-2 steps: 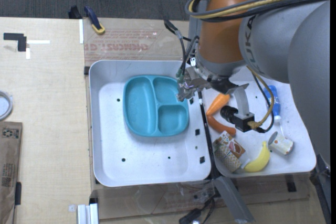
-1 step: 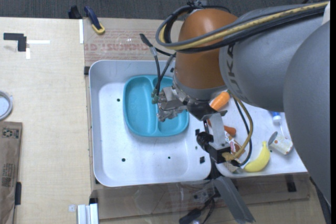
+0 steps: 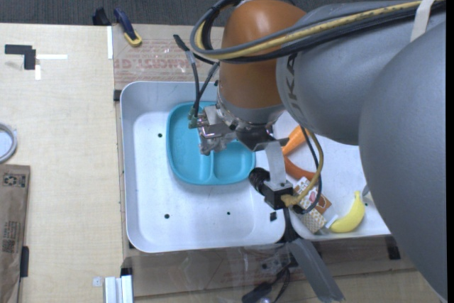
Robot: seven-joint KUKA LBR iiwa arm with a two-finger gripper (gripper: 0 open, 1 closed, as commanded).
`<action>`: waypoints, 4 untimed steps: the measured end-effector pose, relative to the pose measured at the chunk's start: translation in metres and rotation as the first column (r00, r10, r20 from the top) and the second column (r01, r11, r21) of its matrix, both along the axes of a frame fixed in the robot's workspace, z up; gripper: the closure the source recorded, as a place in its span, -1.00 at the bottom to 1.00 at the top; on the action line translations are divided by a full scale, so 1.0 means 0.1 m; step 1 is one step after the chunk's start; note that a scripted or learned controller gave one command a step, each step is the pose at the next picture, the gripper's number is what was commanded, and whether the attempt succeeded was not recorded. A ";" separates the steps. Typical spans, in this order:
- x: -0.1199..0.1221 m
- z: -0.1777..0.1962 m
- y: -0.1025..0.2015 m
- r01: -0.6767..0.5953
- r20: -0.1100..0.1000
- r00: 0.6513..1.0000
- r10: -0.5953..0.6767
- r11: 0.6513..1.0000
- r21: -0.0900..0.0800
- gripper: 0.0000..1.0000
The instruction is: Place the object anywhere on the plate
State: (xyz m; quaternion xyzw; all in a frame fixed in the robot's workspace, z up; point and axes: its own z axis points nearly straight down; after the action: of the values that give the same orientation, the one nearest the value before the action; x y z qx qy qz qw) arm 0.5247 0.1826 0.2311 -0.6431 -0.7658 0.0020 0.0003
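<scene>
A view from above looks down at a slant on a pale wooden counter point(image 3: 64, 124) with two shallow white bins side by side. The left bin point(image 3: 142, 181) holds a light blue plate point(image 3: 188, 160) with divided sections, lying flat toward the bin's upper right part. A large grey robot arm point(image 3: 369, 81) with an orange band point(image 3: 259, 53) above its wrist reaches in from the right and covers much of the scene. Its hand point(image 3: 211, 135) hangs over the plate's upper right area, near the plate's dividing ridge. The wrist and cables hide the hand's working end, so whether it is apart or together cannot be told, and nothing can be seen held in it.

In the right bin point(image 3: 340, 167), a yellow banana point(image 3: 350, 215) lies near the lower edge, an orange carrot-like piece point(image 3: 294, 140) sits partly hidden under the arm, and a small brown and white packet point(image 3: 316, 208) lies just left of the banana. None of these touches the plate.

On the counter's far left are a roll of tape point(image 3: 6, 144) at the edge and a brown paper bag point(image 3: 13, 220) below it.
</scene>
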 end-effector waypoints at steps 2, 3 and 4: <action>-0.21 -0.06 0.09 -0.025 -0.002 1.000 0.025 1.000 -0.001 1.00; -0.46 1.13 -0.18 0.255 0.003 0.967 -0.255 0.967 -0.001 1.00; -0.46 1.20 -0.18 0.253 0.001 0.967 -0.253 0.967 -0.006 1.00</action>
State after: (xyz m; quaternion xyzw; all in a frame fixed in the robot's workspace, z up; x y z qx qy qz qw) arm 0.4792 0.1645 0.3514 -0.7357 -0.6773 0.0041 -0.0012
